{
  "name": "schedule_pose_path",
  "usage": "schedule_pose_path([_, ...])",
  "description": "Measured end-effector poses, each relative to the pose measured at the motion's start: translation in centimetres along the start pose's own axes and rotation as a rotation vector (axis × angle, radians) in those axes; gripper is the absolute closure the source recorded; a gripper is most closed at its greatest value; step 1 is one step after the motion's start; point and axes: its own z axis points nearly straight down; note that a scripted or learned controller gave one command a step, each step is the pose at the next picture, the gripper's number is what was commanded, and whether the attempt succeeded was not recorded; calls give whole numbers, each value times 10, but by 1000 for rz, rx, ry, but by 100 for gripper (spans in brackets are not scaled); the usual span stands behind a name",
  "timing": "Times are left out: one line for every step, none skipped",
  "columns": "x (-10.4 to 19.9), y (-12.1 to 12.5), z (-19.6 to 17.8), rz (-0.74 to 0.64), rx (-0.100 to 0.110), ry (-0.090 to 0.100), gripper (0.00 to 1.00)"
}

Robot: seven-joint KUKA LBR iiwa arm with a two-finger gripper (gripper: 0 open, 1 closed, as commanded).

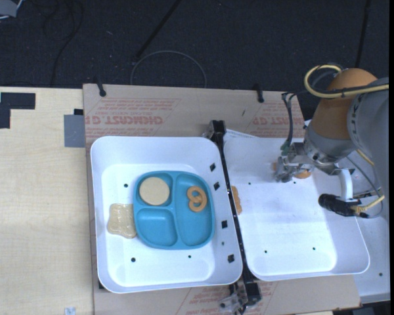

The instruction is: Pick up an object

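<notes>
Jaws cannot be read from this angle: the gripper (pixel 290 170) hangs low over the far part of the right bin (pixel 295 241), close to its far right corner, and its small metal tip blurs together with something orange (pixel 303 173) just beside it, so whether that is a piece being pinched or merely lying against the tool is unclear. Above it rises the grey arm (pixel 371 133) with its orange band (pixel 338 107), reaching in from the bin's right edge, with cables looping over the wrist. Elsewhere in the right bin a small tan piece (pixel 236 200) lies against the left wall, at the divider between the bins. In the left bin (pixel 111 254) sits a blue compartment tray (pixel 174 231), roughly in the middle; a round tan cracker (pixel 153 191) rests in its far left compartment and a pretzel (pixel 196 199) in its far right one, while a pale biscuit (pixel 121 220) lies on the bin floor touching the tray's left edge. My judgement is that the grasp itself is in hand, at the orange thing by the tip. Next would be a straight lift off the bin floor, slow enough to show whether anything actually comes up with the tool.
</notes>
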Motion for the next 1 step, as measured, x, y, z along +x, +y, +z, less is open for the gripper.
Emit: schedule_pose_path([-6, -6, -47, 8, -6, -2, 100])
